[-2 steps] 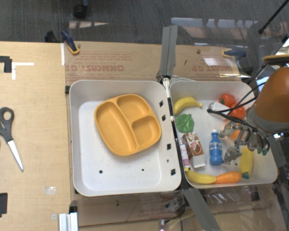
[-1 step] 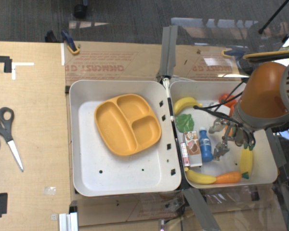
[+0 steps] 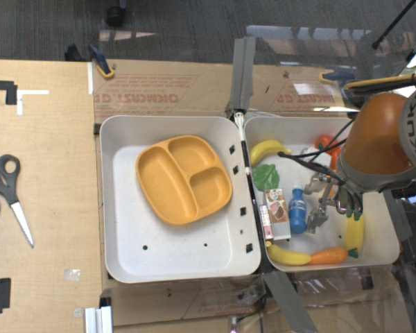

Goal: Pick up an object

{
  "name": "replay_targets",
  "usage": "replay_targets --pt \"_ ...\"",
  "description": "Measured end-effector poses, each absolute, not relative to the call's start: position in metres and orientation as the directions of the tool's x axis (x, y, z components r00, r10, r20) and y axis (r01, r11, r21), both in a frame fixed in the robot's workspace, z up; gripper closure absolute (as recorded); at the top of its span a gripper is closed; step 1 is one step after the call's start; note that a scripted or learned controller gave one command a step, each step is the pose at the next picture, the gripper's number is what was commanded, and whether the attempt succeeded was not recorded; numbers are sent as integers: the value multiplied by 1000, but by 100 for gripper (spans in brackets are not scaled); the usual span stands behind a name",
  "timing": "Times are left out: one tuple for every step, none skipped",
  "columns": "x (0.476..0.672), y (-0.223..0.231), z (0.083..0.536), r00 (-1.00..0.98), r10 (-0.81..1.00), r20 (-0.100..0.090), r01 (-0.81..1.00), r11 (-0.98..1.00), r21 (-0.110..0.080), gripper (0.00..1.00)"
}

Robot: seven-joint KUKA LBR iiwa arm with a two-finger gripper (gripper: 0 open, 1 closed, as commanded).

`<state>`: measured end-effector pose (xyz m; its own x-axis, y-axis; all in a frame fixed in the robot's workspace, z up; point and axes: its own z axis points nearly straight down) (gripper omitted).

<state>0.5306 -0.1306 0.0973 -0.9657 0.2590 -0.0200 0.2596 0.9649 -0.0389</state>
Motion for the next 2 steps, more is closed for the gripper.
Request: replay_targets --pt "512 -130 99 -939 343 -31 344 939 -28 0" --pt "506 -130 98 -908 419 -29 420 907 -29 0"
